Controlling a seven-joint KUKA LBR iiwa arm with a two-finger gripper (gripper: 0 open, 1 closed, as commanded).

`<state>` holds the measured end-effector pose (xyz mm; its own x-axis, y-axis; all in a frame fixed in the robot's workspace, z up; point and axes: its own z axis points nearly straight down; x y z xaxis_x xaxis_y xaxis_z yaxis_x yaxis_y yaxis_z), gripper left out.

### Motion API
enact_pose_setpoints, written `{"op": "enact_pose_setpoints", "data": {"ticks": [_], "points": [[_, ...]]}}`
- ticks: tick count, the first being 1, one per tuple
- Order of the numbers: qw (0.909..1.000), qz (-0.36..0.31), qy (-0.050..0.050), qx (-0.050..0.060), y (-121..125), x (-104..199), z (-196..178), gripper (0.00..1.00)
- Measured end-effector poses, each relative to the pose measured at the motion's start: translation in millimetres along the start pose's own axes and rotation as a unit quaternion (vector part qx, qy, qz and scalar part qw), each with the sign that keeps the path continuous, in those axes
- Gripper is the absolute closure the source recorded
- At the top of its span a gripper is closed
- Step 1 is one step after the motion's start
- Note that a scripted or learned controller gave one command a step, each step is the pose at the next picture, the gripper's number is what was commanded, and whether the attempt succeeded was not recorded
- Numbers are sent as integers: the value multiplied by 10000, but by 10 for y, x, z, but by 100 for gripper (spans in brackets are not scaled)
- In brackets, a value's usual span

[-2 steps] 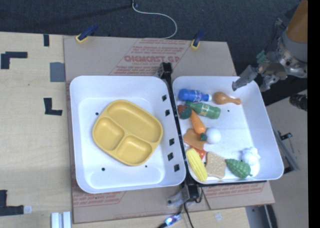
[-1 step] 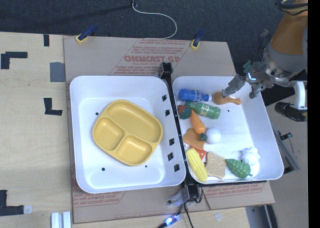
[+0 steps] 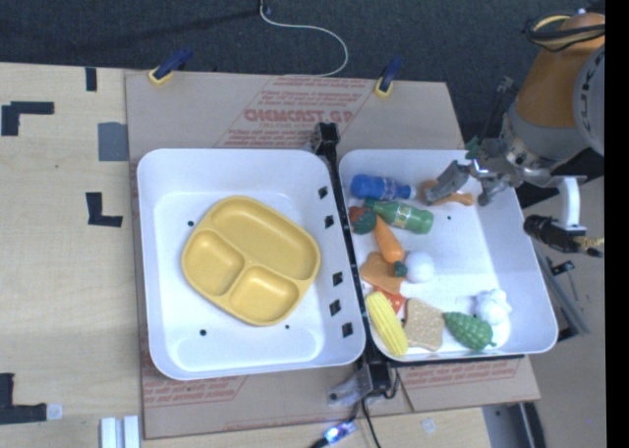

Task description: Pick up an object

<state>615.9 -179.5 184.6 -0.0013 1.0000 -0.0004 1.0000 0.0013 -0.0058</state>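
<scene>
toys crowd the right bin (image 3: 511,269): blue bottle (image 3: 379,187) and green bottle (image 3: 405,217) near the far wall, orange carrot (image 3: 389,240) just below them, white ball (image 3: 421,266) mid-bin, yellow corn (image 3: 386,323), tan cracker-like square (image 3: 425,324), green leafy piece (image 3: 468,329) and a small white lump (image 3: 491,306) along the near wall. orange scrap (image 3: 449,197) lying at the far side, touching or just under the gripper (image 3: 462,179).

probably all light, hollow plastic, stiff, smooth enough to slip between hard fingers. bottles and carrot likely best taken across the short axis at mid-length; round ball apt to roll away under a pinch; flat square hard to get under. corn and square lie touching, so a clean hold there looks awkward. carrot and green bottle also pressed close together, leaving little room for a finger between.

left bin (image 3: 157,240) carrying a yellow divided plate (image 3: 251,259), well apart from the action.

arm (image 3: 560,92) reaching in from the right over the far right corner of the right bin, orange band up high, wrist angled down and leftward, gripper low over the bin's far side near the orange scrap. fingers look parted, with nothing seen clamped between them; no object judged lifted yet. nearest candidates for a pick: orange scrap, then green bottle.
</scene>
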Motion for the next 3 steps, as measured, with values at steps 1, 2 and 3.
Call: {"op": "enact_pose_setpoints", "data": {"ticks": [1,2,3], "points": [[10000,-4,2,1,-16,42,444,0],[10000,-5,0,-3,-22,56,982,0],[10000,-10,4,-8,-18,62,858,100]]}}
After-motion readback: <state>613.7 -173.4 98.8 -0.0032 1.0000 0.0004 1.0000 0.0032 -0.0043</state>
